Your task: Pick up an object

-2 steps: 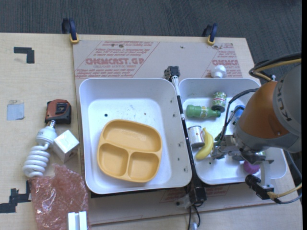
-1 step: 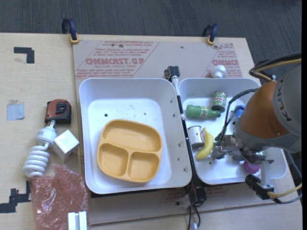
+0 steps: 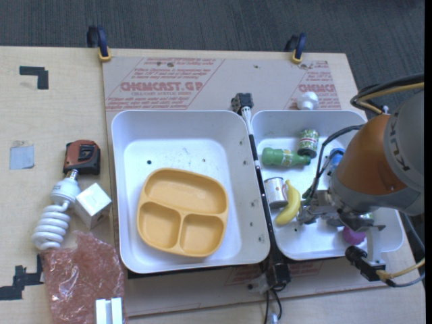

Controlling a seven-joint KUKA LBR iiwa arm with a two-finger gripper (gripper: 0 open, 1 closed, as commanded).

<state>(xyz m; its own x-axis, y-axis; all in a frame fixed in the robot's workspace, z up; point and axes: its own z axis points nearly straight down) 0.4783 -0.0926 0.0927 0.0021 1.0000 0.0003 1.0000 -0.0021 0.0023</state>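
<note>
The pincer (image 3: 312,212) hung low in the right bin (image 3: 378,123); whether it was spread or pressed together I cannot tell. Just to its left lay the banana (image 3: 290,204), touching a metal cup (image 3: 275,191). Beyond lay a green bottle (image 3: 283,157). A clean pick probably needed the banana centred before closing.

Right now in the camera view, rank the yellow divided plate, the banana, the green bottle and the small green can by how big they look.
Largest to smallest:
1. yellow divided plate, by far
2. banana and green bottle, too alike to rank
3. small green can
</note>
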